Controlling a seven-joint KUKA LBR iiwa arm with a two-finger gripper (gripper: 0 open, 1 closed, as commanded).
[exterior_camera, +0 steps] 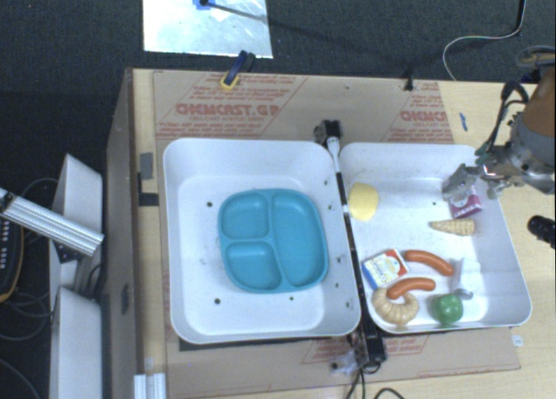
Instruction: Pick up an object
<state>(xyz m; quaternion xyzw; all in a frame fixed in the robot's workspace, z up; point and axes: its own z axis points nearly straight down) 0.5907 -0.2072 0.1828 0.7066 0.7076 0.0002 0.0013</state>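
My gripper (469, 182) hovers over the small purple packet (467, 206), right bin (499, 254). Can't tell its state. I should descend straight, centred.

robot lab: bench (261, 97) with two white bins (187, 215), dark carpet (69, 41), loose cables (473, 41).

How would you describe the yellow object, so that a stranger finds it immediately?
Look in the right bin, at its upper left part beside the divider. The yellow lemon-like object lies there alone, rounded and plain yellow, apart from the sausages lower down.
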